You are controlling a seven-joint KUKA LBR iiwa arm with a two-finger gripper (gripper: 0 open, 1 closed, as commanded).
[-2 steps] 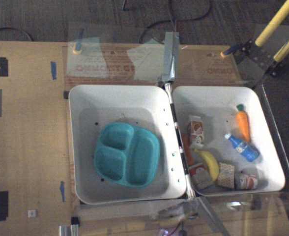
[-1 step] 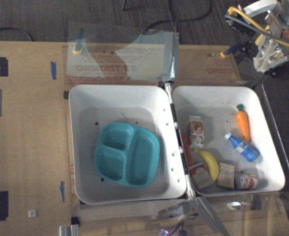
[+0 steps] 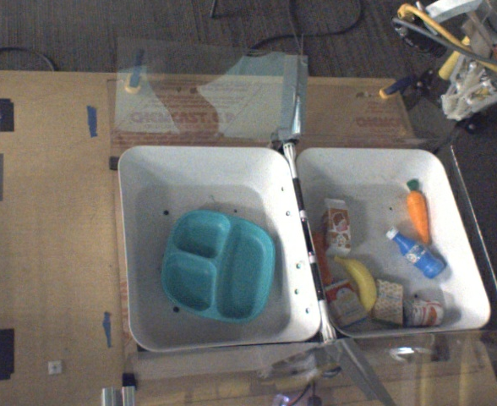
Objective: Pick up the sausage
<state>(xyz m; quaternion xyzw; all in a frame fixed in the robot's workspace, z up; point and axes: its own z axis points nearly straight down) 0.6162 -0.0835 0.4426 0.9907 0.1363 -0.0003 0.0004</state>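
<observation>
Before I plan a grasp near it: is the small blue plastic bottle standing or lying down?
Lying down. The small blue plastic bottle rests on its side on the right white bin's floor, white cap pointing toward the orange carrot.

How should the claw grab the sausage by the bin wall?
Take the sausage around its middle, from straight above, pinching across its narrow width. It lies flat and long against the right bin's left wall, banana close beside, so room looks tight.

Pale grey arm [image 3: 477, 24], yellow and black cables [image 3: 430, 25]
</observation>
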